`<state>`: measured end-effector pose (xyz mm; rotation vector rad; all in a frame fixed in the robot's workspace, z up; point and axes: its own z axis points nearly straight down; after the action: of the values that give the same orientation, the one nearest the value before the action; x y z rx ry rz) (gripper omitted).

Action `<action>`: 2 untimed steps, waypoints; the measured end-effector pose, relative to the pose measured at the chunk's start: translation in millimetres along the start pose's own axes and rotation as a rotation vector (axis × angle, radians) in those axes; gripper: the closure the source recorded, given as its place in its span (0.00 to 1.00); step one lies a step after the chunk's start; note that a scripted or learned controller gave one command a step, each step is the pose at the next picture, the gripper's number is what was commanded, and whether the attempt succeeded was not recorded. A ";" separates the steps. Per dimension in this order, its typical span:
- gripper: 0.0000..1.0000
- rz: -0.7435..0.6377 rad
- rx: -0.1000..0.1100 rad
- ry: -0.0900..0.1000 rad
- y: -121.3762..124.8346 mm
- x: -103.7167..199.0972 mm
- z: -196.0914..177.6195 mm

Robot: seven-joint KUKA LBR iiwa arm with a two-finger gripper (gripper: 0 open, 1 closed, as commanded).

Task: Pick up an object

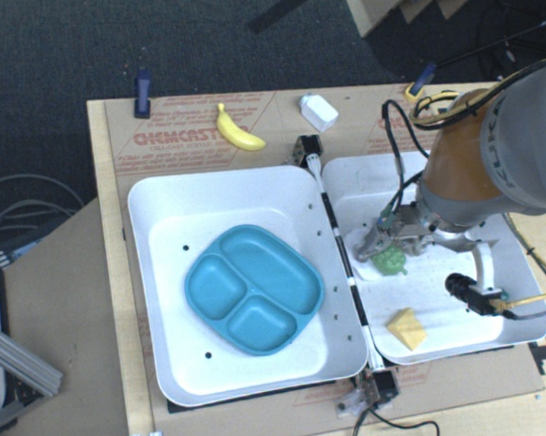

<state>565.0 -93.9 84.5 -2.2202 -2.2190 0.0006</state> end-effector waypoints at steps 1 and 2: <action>0.00 0.000 -0.001 -0.001 -10.0 1.2 -0.2; 0.00 0.000 -0.003 -0.002 14.3 -4.1 -0.1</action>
<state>579.3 -98.0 84.6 -2.2227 -2.2221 -0.0005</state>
